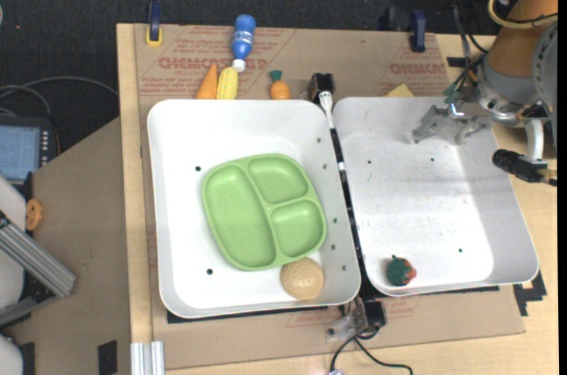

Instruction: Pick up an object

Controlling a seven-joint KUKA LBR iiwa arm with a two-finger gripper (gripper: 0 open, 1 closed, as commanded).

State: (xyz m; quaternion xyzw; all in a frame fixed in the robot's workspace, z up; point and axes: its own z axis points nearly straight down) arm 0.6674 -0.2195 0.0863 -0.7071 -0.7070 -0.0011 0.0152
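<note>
My gripper [440,128] hangs over the far right part of the right bin [496,187], its grey fingers spread apart with nothing between them. A small red and green toy fruit [400,270] lies at the near left corner of that bin, well away from the gripper. In the left bin [177,143] sits a green divided plate [264,210], and a tan round ball [303,278] rests against the plate's near edge.
Behind the left bin on the cardboard lie a blue and white bottle [243,41], a yellow corn cob [228,82], an orange carrot [207,83] and a small carrot [279,88]. A black clip [321,86] sits where the bins meet.
</note>
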